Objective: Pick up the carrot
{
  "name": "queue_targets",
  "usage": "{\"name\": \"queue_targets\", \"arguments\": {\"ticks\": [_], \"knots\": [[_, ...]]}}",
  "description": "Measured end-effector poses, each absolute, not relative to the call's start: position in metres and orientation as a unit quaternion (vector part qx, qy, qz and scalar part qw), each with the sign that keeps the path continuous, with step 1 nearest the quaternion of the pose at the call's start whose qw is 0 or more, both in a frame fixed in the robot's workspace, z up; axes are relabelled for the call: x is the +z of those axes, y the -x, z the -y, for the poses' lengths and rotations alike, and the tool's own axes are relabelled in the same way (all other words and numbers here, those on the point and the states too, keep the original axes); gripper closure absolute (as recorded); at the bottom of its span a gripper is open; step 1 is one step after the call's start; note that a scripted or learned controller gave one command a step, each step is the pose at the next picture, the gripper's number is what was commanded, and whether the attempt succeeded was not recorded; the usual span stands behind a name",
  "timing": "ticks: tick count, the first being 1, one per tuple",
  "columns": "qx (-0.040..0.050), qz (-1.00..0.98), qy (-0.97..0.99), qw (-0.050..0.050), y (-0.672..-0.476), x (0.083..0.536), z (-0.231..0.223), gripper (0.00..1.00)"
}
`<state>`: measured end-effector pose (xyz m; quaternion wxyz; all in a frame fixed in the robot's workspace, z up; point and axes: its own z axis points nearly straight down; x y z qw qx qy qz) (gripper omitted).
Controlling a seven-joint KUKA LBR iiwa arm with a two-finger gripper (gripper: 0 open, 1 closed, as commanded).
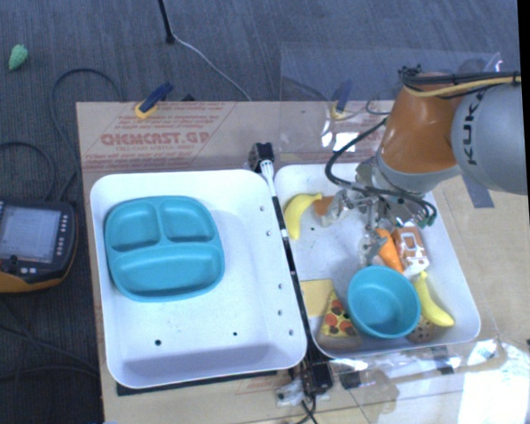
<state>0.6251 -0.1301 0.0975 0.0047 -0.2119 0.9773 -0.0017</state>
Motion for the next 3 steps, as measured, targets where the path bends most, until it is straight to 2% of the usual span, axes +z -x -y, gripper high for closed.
{"name": "queue_targets", "arguments": {"ticks": [1, 2, 3], "knots": [[-0.0065, -0.974, 0.225, 0.01, -0.57, 0.092, 0.183, 0.0], [-0.0076, -0.974, 0.226, 0.013, -0.574, 0.105, 0.18, 1.0], [0.0006, -0.916, 0.402, 0.0, -0.497, 0.113, 0.223, 1.0]]}}
